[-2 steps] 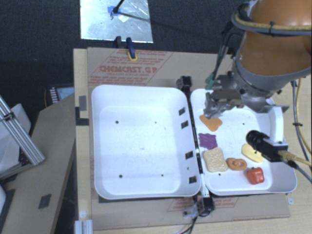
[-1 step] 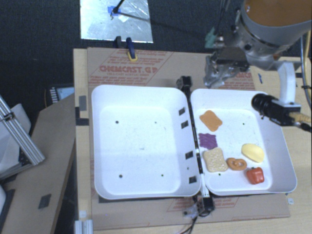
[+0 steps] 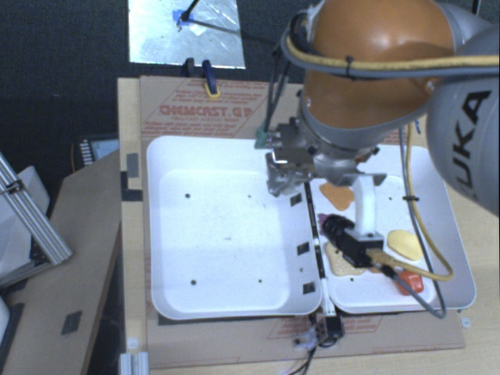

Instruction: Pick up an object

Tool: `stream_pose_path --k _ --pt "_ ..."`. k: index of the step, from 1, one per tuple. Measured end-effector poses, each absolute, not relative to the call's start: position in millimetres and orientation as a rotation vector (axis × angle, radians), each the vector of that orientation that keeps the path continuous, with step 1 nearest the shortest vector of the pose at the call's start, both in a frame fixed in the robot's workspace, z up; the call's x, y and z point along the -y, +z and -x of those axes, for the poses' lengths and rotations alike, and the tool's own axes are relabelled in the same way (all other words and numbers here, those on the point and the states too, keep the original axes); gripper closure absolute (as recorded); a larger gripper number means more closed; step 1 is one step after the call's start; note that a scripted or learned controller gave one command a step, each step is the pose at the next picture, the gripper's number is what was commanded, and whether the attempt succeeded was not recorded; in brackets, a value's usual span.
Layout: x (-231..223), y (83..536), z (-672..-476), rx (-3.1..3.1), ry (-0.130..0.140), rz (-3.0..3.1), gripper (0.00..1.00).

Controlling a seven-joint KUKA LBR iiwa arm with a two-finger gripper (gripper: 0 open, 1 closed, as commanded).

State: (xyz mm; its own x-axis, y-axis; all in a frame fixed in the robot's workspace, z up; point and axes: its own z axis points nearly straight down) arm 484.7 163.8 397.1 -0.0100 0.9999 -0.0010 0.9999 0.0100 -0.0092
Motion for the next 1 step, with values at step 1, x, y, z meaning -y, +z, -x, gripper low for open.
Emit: stream_pose_path --k 1 --pt "-151.3 543.9 -486.8 2.233 -0.027 2.221 1.00"
